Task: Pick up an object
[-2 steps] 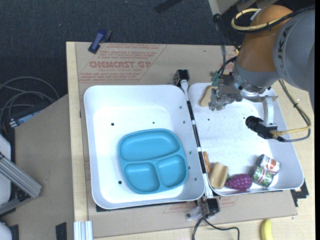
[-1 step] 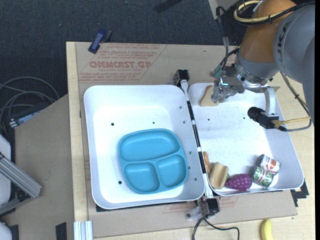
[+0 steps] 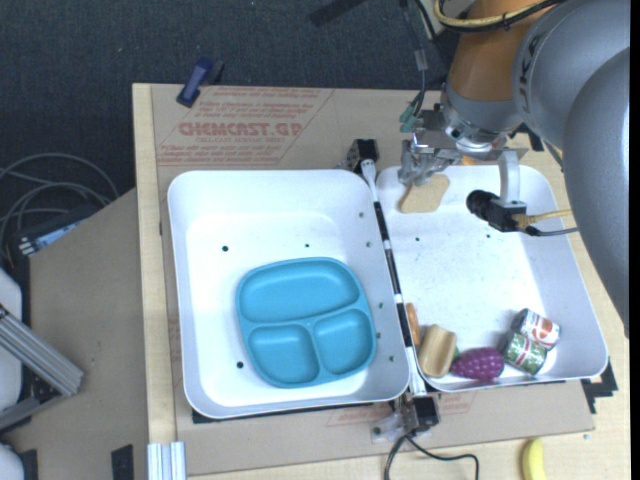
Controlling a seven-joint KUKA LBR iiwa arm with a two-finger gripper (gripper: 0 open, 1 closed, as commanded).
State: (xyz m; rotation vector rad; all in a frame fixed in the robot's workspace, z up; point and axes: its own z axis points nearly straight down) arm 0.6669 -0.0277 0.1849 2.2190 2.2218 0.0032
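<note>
Board print: "CHEMCAST" | gripper grips tan slice at right bin back-left, slice's long axis roughly horizontal | 2 cans front-right

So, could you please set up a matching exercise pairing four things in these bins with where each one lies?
Things:
1. blue tray
2. grapes
3. can
4. tan piece

Places:
A. right bin's far left corner, under the gripper
B. right bin's near right corner
C. left bin
D. right bin's near edge, between a tan block and the can

Pairs: 1-C, 2-D, 3-B, 4-A
</note>
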